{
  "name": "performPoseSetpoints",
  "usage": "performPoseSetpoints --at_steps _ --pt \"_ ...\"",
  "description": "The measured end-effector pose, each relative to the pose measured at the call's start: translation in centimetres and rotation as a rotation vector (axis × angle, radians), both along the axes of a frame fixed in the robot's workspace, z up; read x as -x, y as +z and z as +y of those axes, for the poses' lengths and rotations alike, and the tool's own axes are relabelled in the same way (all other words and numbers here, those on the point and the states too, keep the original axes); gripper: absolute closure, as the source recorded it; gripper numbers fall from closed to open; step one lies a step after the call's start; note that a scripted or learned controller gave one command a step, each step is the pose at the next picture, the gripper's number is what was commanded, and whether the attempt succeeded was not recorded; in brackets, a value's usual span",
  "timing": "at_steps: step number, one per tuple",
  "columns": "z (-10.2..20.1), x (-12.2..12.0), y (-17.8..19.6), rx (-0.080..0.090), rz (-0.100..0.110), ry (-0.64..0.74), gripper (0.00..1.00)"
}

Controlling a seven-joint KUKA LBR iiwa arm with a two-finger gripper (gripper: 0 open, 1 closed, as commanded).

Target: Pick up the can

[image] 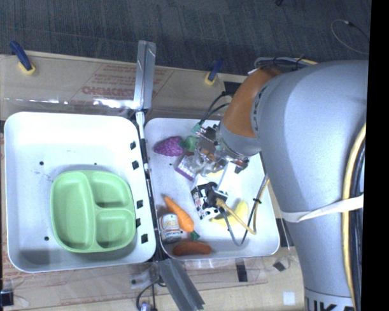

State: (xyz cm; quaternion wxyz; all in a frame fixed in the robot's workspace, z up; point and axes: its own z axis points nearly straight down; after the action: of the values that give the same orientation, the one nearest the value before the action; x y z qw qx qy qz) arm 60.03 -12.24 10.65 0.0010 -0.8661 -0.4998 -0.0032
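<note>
One grey arm [309,156] fills the right side, its hand [210,160] low in the right bin, can't tell how it's set. Two white bins: left bin [22,177] has one green divided plate [94,210]. Right bin [265,240] has one purple grape bunch [169,145], one carrot [179,213], one reddish sausage-looking thing [192,248], one yellow banana [238,212] and one can [170,227]. The can's small, lying at the bin's front left, just beside the carrot, pale label, darker ends.

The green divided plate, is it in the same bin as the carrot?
No, the green divided plate lies in the left bin; the carrot lies in the right.
</note>
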Motion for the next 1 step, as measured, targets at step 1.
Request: performPoseSetpoints --at_steps 1 --pt "-4.12 6.06 -1.58 0.003 0.009 0.112 1.0"
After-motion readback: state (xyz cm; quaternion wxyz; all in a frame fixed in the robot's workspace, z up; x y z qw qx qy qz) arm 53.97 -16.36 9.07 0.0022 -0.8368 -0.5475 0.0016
